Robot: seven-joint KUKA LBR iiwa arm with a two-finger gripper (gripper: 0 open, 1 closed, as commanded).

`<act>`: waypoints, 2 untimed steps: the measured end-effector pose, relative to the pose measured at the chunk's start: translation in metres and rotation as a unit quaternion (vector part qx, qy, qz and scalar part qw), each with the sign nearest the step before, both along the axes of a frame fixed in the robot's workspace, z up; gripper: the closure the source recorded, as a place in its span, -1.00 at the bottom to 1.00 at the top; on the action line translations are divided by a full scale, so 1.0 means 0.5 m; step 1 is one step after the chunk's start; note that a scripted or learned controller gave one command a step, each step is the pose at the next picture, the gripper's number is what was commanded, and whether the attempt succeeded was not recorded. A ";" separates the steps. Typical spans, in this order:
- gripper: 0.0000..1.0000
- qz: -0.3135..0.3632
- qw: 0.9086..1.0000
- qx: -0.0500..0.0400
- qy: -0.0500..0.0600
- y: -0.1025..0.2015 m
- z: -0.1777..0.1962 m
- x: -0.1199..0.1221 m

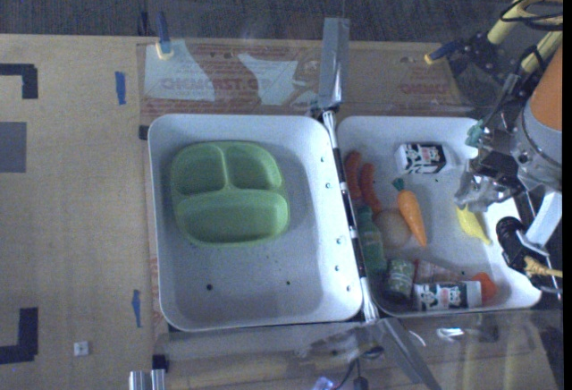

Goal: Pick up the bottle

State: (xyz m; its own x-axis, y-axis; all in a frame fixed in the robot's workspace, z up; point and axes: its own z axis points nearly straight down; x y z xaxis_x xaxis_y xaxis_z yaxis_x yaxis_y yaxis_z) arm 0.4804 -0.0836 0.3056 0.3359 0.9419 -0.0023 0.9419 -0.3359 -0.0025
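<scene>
A bottle point(450, 294) with a white label and an orange-red cap lies on its side along the front wall of the right bin point(447, 126). A slim green bottle-like item point(370, 245) lies against that bin's left wall. My gripper point(476, 194) hangs over the right side of this bin, just above a yellow banana point(473, 224). It is well behind the labelled bottle and apart from it. Nothing shows between the gripper and the bin floor.
The right bin also holds a black-and-white milk carton point(421, 157), a carrot point(411, 215), two red sausages point(361, 179), a beige round item point(391, 225) and a small can point(399, 276). A green divided plate point(230, 191) lies in the left bin point(268, 290).
</scene>
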 end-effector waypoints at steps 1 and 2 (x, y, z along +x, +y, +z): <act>1.00 -0.110 0.994 0.001 0.002 -0.151 -0.081 -0.002; 1.00 -0.169 0.986 0.001 0.001 -0.085 -0.404 -0.003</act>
State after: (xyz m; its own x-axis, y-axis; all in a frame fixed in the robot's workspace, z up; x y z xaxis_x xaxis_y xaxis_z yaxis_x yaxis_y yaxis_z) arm 0.4791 -0.1263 0.1035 0.6311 0.7757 -0.0012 0.7756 -0.6311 -0.0044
